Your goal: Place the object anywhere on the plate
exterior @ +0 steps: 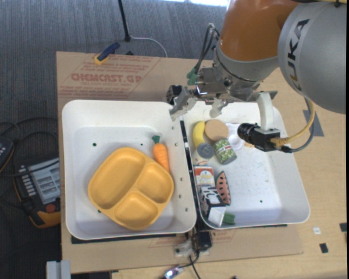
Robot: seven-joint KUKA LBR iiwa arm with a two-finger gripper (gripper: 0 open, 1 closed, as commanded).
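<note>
- Your claw (pixel 216 105) is hanging above the near-left corner of the right bin (pixel 282 185); you cannot tell its state.
- Beneath it, a banana (pixel 198 133), round wooden piece (pixel 216 131) and green can (pixel 224 151) are crowding together, likely the picking pile.
- In the left bin (pixel 81 121), the yellow plate (pixel 131 186) is sitting, awaiting an object.
- A carrot (pixel 160 154) is touching the plate's rim, not on it.

Grey arm (pixel 317 45) — orange band (pixel 250 19); black lettering; yellow cable (pixel 299 137).
</note>
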